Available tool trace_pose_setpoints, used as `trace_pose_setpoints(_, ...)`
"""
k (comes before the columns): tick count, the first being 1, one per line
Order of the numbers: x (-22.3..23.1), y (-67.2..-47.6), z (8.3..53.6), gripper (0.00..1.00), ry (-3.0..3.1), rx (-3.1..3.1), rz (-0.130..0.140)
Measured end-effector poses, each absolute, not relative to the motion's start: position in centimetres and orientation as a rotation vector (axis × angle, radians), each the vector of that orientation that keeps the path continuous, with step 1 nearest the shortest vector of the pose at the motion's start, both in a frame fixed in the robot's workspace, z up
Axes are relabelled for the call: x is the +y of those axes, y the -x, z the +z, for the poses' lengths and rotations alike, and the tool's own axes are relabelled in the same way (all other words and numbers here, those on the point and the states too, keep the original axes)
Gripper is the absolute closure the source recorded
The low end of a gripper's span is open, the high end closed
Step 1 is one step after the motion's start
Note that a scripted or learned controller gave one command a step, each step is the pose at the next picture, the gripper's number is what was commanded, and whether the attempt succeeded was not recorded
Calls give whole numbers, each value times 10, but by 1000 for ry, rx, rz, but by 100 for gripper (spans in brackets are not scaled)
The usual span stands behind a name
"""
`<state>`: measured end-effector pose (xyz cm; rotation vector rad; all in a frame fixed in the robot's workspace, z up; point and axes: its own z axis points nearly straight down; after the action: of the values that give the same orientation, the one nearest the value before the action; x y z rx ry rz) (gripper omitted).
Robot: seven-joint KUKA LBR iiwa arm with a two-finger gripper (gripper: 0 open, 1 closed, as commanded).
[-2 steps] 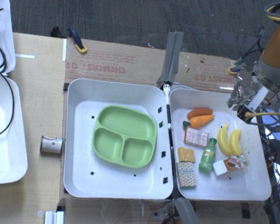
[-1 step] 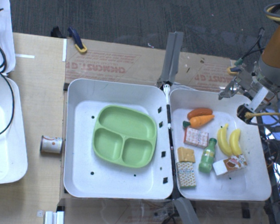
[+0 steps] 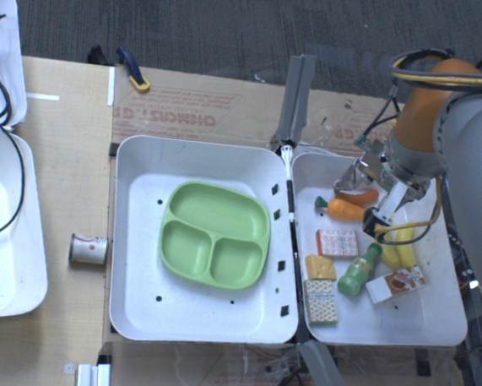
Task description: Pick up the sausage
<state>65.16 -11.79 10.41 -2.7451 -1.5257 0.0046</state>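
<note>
I see two white bins side by side. The left bin (image 3: 132,220) holds a green divided plate (image 3: 216,235) with three compartments. The right bin (image 3: 431,329) holds the clutter: an orange carrot (image 3: 345,210), a yellow banana (image 3: 401,246), a green bottle (image 3: 358,271), a small pink-and-white box (image 3: 337,242), a tan cracker-like block (image 3: 320,268), a patterned packet (image 3: 321,301) and a white-and-orange packet (image 3: 395,283). The sausage (image 3: 361,195) sits toward the back of the right bin, just behind the carrot and touching or nearly touching it; it looks reddish-orange, short and slightly curved. Its long axis runs roughly left to right, tilted a little upward to the right. The gripper (image 3: 380,220) hangs over that spot, just right of the sausage; I cannot tell its opening from here.
</note>
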Motion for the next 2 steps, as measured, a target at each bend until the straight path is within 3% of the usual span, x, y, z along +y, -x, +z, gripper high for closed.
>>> trace_pose_setpoints(1,-130,-659,93,0,2729,-1558,1)
trace_pose_setpoints(2,-131,-659,102,100,2731,-1557,2)
